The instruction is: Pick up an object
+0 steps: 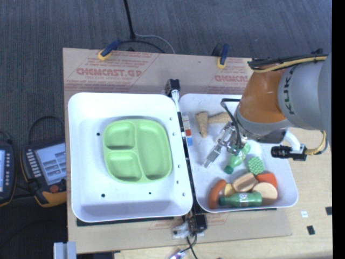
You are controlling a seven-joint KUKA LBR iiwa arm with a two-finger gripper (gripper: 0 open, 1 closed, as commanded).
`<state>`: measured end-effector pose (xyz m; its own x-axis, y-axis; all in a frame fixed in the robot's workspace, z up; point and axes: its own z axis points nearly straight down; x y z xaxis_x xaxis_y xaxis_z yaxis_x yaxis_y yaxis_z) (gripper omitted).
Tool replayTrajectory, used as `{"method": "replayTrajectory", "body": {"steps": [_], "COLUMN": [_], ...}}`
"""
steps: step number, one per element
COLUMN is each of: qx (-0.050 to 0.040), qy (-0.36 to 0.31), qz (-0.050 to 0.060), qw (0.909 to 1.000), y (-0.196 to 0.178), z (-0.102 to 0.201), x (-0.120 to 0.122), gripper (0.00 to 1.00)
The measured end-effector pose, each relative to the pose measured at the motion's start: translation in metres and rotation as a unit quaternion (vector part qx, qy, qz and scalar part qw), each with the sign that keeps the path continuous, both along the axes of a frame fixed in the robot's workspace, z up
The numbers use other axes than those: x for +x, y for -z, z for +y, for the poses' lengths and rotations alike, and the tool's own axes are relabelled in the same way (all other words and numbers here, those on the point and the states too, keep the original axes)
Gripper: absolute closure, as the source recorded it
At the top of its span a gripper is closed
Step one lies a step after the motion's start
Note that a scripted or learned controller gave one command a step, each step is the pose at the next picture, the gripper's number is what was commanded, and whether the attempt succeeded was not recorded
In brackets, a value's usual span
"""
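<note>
My gripper (221, 151) hangs low over the middle of the right bin (192, 161), with the grey and orange arm reaching in from the right. Its fingers (211, 156) stand open, and nothing shows between them. A small green bottle-shaped piece (233, 163) lies just right of the fingertips, close to them but not held. A tan cone-shaped piece (202, 123) lies at the bin's far left, beyond the gripper. Toy food is piled in the near right corner: a green textured piece (255, 164), tan slices (245, 182), a red-brown piece (217, 192) and a green bottle (241, 199).
The left bin (81, 144) holds a green divided plate (137, 150). A black bar with a white strip (183, 128) runs between the bins. Clamps (109, 49) grip the cardboard's far edge. A control pendant (46, 169) lies left of the bench.
</note>
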<state>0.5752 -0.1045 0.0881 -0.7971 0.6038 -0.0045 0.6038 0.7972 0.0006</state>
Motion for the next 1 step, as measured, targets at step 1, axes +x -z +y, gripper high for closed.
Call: {"method": "replayTrajectory", "body": {"steps": [1], "qx": [0.0003], "qy": [-0.033], "qz": [0.001], "qw": [0.9995], "y": [-0.0363], "z": [0.0046], "x": [0.0252], "gripper": [0.0]}}
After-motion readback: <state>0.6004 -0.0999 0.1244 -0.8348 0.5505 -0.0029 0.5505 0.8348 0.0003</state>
